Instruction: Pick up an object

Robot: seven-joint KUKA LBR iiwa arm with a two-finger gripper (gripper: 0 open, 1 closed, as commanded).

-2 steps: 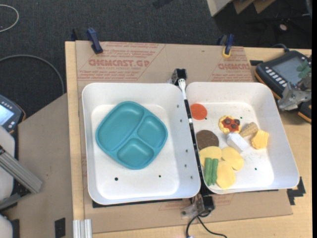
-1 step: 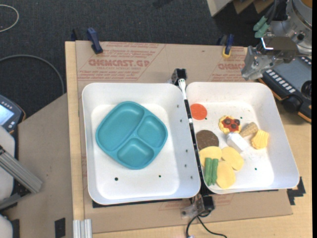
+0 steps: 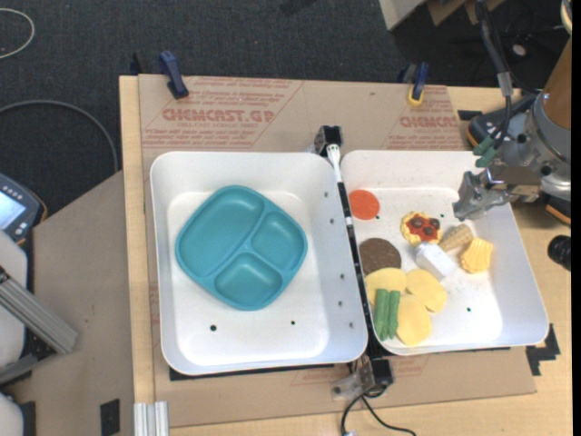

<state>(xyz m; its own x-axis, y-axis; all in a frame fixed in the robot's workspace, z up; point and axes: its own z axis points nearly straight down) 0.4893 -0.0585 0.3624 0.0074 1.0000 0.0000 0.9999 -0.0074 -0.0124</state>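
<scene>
The toy food sits clustered in the right bin (image 3: 522, 280), and everything here keys off the little pizza slice (image 3: 420, 227) near the bin's middle. Just right of the pizza and a touch lower, a tan bread piece (image 3: 457, 236) leans against a yellow corn cob (image 3: 477, 255), with a white block (image 3: 435, 260) tucked just below the bread. Left and up from the pizza, an orange disc (image 3: 364, 204) lies by itself near the bin's left wall. Below-left of the pizza there's a brown patty (image 3: 379, 253), and under that a crowd of pale yellow slices (image 3: 416, 300) overlapping each other, with green beans (image 3: 387, 312) lying against their left side. It's tight packing: bread, corn and block touch, and the yellow slices press up on the patty.

The gripper (image 3: 469, 200) hovers up and right of the pizza, over bare bin floor near the back wall, nothing between its fingers; whether they're apart or together, I cannot tell from this angle. The grey arm (image 3: 545, 143) comes in from the right.

Far left of the pizza, across the divider, the left bin (image 3: 172, 334) holds a teal divided plate (image 3: 241, 246). Both bins rest on the worktop (image 3: 263, 107), blue clamps (image 3: 172, 73) at its back edge.
</scene>
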